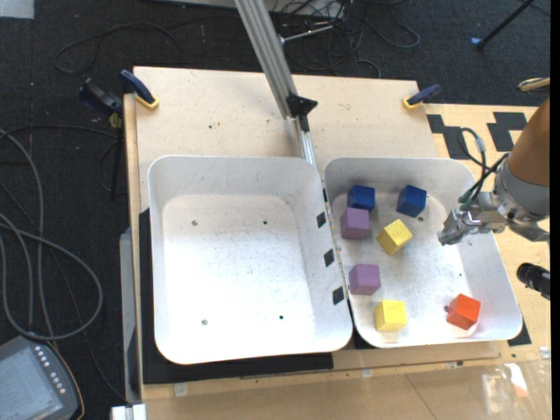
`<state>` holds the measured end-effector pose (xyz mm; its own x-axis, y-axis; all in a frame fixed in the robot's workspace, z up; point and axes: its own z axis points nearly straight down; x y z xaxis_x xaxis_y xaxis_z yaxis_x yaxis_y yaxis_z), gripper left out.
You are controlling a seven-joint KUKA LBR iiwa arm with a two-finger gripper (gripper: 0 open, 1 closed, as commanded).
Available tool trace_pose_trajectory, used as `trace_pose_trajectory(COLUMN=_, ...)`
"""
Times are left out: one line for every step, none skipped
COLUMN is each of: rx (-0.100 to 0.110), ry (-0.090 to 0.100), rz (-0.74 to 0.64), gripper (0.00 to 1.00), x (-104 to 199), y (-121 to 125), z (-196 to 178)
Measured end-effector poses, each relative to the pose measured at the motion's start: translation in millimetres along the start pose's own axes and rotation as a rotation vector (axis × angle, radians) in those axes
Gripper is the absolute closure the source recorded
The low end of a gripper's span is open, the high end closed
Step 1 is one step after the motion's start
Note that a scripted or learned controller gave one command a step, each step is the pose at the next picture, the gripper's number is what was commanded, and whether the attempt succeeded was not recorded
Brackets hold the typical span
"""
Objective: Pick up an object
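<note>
We count seven small cubes lying in the right bin (486, 261). At the far end we see a blue cube (361, 197) and a second blue cube (411, 200) near it. A purple cube (354, 222) touches the first blue one. A tilted yellow cube (395, 235) sits centrally. Nearer us lie another purple cube (364, 278), a second yellow cube (390, 315) and an orange cube (464, 311).

You see two white bins (236, 169), the left one speckled with dark dots. In the right bin lie two blue cubes (361, 197), two purple cubes (355, 223), two yellow cubes (395, 235) and an orange-red cube (464, 311). The bench (227, 112) is pale beige, with blue-and-yellow clamps (138, 89).
</note>
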<state>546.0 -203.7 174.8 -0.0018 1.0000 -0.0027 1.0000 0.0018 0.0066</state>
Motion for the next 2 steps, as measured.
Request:
trace_pose_trajectory(rx=0.001, ry=0.0, rz=0.0, gripper=1.0, x=-0.6, y=1.7, z=-31.0)
trace_pose_trajectory(rx=0.004, ry=0.004, rz=-0.007, gripper=1.0, x=59.8, y=2.0, z=-42.3)
